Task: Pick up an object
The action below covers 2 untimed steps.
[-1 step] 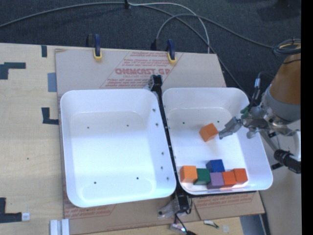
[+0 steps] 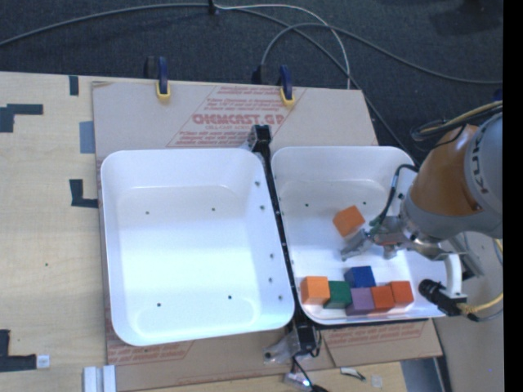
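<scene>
Starting at the near rim of the right bin (image 2: 343,158), you have a row of blocks: an orange block (image 2: 315,288), a green block (image 2: 337,294), a purple block (image 2: 360,300) and two more orange blocks (image 2: 391,296), with a blue block (image 2: 359,276) just behind them. Farther in, the gripper (image 2: 359,243) reaches from the right, its tips beside a tilted orange cube (image 2: 349,220); you cannot tell from this angle whether the cube sits between the fingers or whether they are parted. The left bin (image 2: 110,219) lies alongside. Beyond both, two clamps (image 2: 163,78) pin the cardboard sheet (image 2: 229,117).
</scene>
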Motion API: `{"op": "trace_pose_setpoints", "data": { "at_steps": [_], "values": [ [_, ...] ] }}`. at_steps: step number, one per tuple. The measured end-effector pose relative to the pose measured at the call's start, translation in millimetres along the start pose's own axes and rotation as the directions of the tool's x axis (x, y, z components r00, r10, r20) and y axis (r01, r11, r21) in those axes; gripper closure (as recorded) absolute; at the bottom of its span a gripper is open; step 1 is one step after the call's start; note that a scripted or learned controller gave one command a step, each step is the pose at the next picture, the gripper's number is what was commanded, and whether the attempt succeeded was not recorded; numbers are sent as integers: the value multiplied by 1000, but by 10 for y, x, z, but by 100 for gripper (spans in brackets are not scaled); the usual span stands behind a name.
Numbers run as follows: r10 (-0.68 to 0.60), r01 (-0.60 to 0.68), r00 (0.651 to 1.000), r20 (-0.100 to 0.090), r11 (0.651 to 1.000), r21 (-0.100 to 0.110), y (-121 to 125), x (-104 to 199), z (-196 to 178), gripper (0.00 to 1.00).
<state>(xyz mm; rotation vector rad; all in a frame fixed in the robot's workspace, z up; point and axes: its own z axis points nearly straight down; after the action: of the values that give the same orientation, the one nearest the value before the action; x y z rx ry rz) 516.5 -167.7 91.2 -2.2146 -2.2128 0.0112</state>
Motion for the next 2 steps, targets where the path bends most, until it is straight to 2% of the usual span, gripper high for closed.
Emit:
{"op": "trace_pose_setpoints", "data": {
  "at_steps": [1,2],
  "values": [
    [-2,2,1000,3,1000,-12,33,0,-163,100],
    [-1,1,1000,2,1000,-11,32,0,-159,0]
  ]
}}
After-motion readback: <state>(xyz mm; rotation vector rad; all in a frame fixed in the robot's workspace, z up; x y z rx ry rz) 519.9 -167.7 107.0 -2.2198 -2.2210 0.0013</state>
